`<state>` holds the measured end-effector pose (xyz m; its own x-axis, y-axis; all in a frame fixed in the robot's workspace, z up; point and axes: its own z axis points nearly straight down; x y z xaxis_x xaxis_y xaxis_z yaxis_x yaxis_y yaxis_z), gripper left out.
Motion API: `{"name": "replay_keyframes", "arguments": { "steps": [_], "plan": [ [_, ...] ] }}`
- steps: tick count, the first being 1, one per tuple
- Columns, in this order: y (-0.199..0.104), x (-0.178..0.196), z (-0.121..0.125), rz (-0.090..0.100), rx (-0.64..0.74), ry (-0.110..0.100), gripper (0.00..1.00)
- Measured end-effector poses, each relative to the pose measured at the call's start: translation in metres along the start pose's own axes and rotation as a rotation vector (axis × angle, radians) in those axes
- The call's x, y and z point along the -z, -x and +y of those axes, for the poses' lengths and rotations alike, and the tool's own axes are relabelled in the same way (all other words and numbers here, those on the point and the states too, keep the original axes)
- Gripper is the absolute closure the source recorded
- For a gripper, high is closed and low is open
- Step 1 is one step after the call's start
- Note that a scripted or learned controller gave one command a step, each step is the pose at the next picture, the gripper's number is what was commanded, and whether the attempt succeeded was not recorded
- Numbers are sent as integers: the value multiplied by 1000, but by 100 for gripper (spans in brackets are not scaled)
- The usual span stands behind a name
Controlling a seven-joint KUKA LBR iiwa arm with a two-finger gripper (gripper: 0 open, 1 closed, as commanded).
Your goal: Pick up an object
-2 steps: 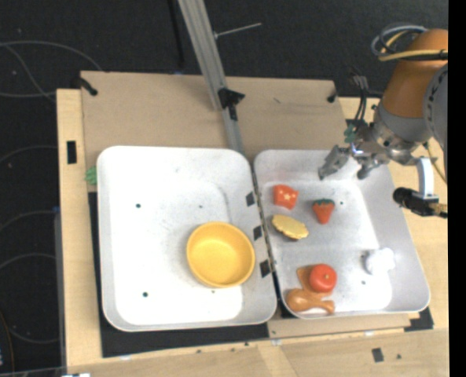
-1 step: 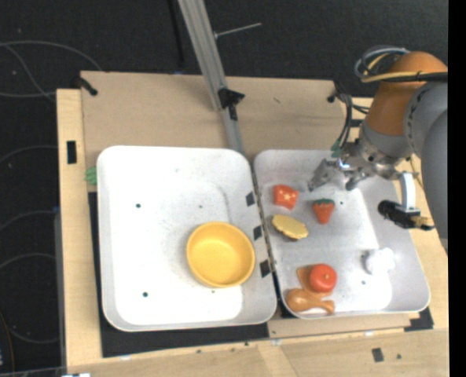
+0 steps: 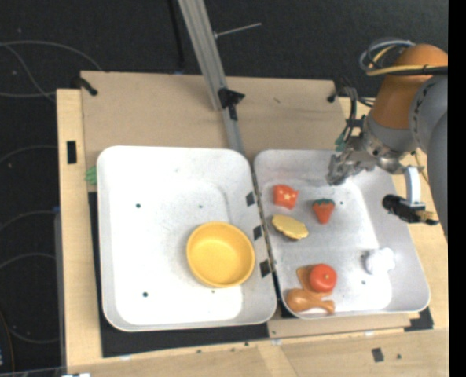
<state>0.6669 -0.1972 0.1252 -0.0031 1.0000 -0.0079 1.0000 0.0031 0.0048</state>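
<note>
The claw hangs low over the far edge of the right bin, likely poised to descend; whether it is open or holding anything I cannot tell. The nearest candidate, a strawberry, lies just in front of it. No readable writing anywhere

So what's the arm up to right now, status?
Gripper above right bin's far edge, nothing seen held. Strawberry closest, untouched. Nothing blocking it.

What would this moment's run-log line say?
phase: approach | gripper: over right bin upper edge, nothing seen held | nearest: strawberry | left bin: yellow bowl
</note>
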Motion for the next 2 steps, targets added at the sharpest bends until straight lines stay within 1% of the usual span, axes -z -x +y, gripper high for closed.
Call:
{"name": "replay_keyframes", "arguments": {
  "steps": [1,2],
  "plan": [
    [6,47,-2,7,-2,2,100],
    [10,93,-4,6,-3,2,100]
  ]
}}
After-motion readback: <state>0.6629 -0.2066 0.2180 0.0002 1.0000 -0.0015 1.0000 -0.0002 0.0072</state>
